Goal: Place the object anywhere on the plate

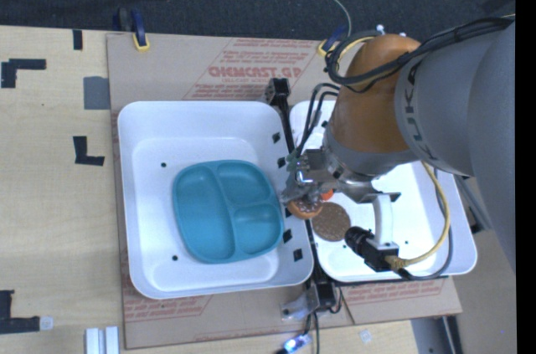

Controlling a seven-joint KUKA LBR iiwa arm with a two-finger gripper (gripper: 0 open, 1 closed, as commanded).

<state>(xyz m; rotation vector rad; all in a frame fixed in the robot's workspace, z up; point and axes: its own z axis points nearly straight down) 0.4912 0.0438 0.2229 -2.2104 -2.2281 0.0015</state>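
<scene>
cardboard-topped counter, two white bins — plate (228, 208) in the left one. hand (303, 195) sits at the divider, can't tell its state. brown disc (332, 221) just right of it — plate's off left.

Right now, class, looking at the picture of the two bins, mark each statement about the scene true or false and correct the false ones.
1. The blue plate lies in the left bin. True.
2. The plate has one undivided well. False: ridges divide it into compartments.
3. A brown round object lies on the plate. False: it lies in the right bin, beside the divide.
4. The tool is near the bins' shared edge. True.
5. The arm's band is green. False: orange.
</scene>
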